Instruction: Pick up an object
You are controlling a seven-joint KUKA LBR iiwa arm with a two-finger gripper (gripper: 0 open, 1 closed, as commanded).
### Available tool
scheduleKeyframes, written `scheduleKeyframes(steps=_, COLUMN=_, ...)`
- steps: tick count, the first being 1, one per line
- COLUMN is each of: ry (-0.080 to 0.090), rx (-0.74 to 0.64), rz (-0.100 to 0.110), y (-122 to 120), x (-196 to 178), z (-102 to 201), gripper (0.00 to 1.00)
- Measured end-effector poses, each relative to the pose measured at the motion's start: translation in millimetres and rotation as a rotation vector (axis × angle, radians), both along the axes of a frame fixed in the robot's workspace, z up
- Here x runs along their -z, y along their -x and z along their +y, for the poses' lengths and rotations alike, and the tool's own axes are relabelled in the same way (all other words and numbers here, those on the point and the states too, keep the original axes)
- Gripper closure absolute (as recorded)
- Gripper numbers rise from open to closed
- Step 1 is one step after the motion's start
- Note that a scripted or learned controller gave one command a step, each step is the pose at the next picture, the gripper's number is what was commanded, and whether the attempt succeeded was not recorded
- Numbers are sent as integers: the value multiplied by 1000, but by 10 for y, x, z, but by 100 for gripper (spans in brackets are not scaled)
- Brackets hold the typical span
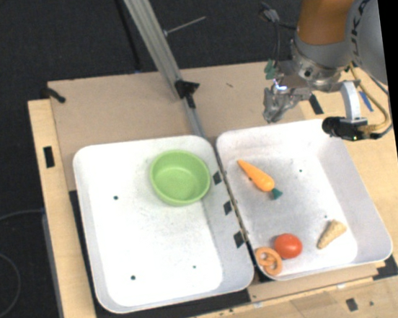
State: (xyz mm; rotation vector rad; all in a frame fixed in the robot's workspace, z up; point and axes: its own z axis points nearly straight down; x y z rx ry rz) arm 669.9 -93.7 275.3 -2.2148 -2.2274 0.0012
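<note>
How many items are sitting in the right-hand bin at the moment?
4. The carrot lies near the bin's upper left, the tomato at the lower middle, the pretzel beside it in the lower-left corner, and the tan wedge lower right.

Lighting's pretty even from overhead, the white bins [155, 269] almost blow out. Shadows are soft and short. Floor around the bench [105, 109] goes nearly black. Slightly soft focus and grainy overall.

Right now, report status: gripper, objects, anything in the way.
Gripper above right bin's far rim, holding nothing. Carrot, tomato, pretzel, wedge lying in right bin; green bowl in left. Path clear.
</note>
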Motion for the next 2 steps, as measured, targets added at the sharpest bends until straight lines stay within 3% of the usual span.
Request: scheduleKeyframes(steps=2, ry=0, rx=3, rz=-1, y=19, x=204, z=1078, gripper=100)
